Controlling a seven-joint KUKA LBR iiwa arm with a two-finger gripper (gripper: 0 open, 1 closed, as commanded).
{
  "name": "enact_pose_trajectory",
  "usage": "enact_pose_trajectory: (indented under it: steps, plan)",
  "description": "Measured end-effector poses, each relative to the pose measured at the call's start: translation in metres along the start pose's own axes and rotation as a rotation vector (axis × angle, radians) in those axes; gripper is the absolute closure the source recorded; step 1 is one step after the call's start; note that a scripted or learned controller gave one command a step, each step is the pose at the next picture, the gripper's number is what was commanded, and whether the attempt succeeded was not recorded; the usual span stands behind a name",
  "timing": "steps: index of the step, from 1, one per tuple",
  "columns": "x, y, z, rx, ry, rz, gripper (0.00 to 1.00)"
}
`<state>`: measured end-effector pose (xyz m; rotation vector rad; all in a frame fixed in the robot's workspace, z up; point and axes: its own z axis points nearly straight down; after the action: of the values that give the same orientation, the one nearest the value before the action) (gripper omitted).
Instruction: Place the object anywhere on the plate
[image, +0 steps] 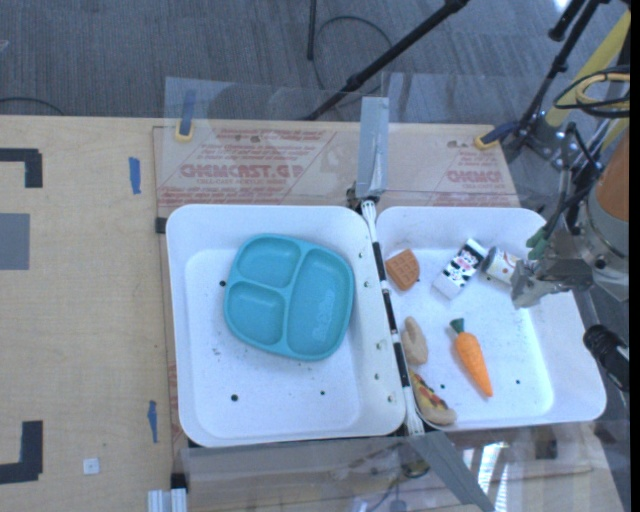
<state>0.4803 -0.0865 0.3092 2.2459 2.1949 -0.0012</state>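
Note:
A teal plate (290, 297) with three compartments lies in the left bin (200, 400). The right bin (570, 390) holds a brown waffle-like piece (403, 269), a small black-and-white carton (459, 268), an orange carrot (471, 359), a tan lump (414, 340) and a flat yellow-and-red toy food (432, 398). My gripper (524, 287) hangs over the right bin's right side, just right of the carton and a small pale item (499, 265). It is above and to the right of the carrot. Nothing shows in its grasp.
A raised divider (385, 310) separates the two bins. Clear acrylic sheets (260, 165) lie behind the bins. Tripod legs and cables (560, 90) stand at the back right. Bare wooden bench (70, 330) stretches to the left.

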Motion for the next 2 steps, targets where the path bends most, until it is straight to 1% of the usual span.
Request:
enact_pose_trajectory:
  steps: [1, 2]
  plan:
    - [0.024, 0.036, 0.073, 0.002, 0.002, -0.203, 1.00]
    - [0.021, -0.001, 0.089, 0.004, 0.003, -0.083, 1.00]
